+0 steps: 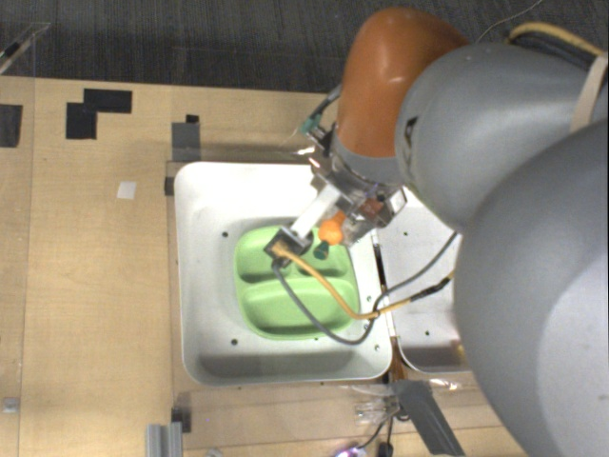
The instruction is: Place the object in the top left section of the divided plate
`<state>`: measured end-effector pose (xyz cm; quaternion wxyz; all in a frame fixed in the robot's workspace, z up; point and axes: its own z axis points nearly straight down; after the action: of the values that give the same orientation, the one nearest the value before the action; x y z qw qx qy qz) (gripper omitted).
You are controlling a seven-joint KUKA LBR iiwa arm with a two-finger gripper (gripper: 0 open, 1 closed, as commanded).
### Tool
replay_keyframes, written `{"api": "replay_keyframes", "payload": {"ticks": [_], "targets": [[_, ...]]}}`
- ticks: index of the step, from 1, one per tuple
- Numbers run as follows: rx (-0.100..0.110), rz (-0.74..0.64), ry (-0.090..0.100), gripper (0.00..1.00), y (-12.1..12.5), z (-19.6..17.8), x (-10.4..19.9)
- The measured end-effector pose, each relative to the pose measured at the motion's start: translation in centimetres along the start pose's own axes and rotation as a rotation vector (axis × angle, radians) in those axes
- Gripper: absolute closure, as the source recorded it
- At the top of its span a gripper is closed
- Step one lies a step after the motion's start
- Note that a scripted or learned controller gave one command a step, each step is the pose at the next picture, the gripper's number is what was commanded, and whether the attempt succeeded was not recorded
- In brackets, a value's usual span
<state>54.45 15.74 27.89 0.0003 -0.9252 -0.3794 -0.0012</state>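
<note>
Arm (514,208) takes up the whole right side. It reaches in over the right bin (423,346), so just a near-left strip of that bin shows. The orange band (390,74) sits over the far right corner of the left bin (205,255).

Bench (86,303) is bare wood to the left. There are black marks (95,112) at the far left and a small white square (127,190) nearer the bin. All are well apart from the work area.

Left bin: the plate (276,307) sits in its right half, right edge close to the wall shared with the right bin. Open floor lies left of the plate and along the bin's near side. Far side is open only at the left, since the wrist covers the rest.

Gripper (341,215) is over the plate's far right corner. Can't tell from this angle whether it's apart or together.

Object (329,228), orange with a green tip, is right at the gripper, above the plate's far right edge. Can't tell whether it's clamped, or whether it touches the plate. The plate's far left section (255,253) is uncovered, left of the object, with the gripper body between.

Grey brackets on the bench: one at the bin's far left corner (186,139), one near left (164,438).
</note>
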Motion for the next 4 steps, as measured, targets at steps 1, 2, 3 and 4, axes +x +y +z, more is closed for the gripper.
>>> {"api": "replay_keyframes", "payload": {"ticks": [1,2,3,4], "targets": [[0.000,-0.210,-0.001,1.00,3.3,6.3,-5.1],[0.001,-0.250,-0.001,1.00,-0.5,3.3,2.6],[0.001,-0.416,-0.001,1.00,0.4,7.4,0.4],[-0.003,-0.233,0.014,1.00,1.1,15.8,5.7]]}}
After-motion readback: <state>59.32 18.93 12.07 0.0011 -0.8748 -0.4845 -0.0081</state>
